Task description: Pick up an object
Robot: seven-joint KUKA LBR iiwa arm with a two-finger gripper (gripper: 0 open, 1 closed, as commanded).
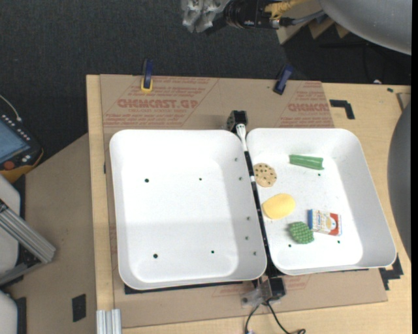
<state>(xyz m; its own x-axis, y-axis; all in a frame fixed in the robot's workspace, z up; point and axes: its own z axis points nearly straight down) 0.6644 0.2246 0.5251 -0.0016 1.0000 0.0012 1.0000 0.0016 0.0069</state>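
Note:
The right bin (366,196) holds several small objects. A brown spotted cookie (264,174) lies by its left wall. Below the cookie is a yellow lemon-like piece (279,206). A green bar (305,162) lies toward the back. Near the front, a green knobbly ball (301,233) touches a small white carton with red and blue print (324,222). My gripper (199,16) is raised at the top edge of the view, beyond the bench and far from both bins, and it holds nothing that I can see.
The left bin (130,196) sits beside the right one on a brown board (98,130). Two blue clamps (147,75) (283,78) grip the board's far edge. The grey arm (372,23) crosses the top right corner.

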